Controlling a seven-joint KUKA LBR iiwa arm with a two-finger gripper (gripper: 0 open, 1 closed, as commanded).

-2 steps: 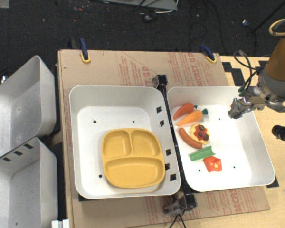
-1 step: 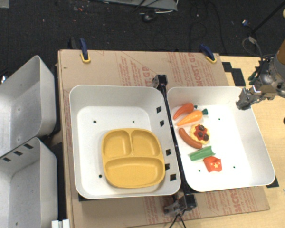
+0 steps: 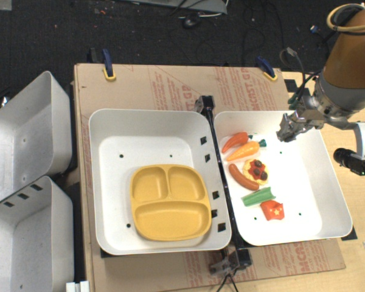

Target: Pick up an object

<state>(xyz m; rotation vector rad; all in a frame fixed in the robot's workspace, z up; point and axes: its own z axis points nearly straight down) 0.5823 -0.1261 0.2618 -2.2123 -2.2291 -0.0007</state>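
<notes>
Nearest the camera in the right bin (image 3: 328, 224) you've got a red pepper piece (image 3: 272, 210), touching a green piece (image 3: 258, 196) just above it. Then a sausage (image 3: 243, 177), a small pizza-like piece (image 3: 256, 170), an orange carrot (image 3: 243, 150) and a red chili (image 3: 235, 141), all clustered in the bin's left half. No target is named, so any of these counts.

Gripper (image 3: 287, 131) sits over the bin's upper right area, near the back rim, holding nothing you can see. Open or closed: you can't tell from here.

Key relation: the cluster lies to the view's left and toward the camera from the gripper. The carrot and chili are nearest it, with long axes running roughly left-right, tilted up at the right.

Left bin (image 3: 109, 163) holds a yellow divided tray (image 3: 170, 202), well apart.
</notes>
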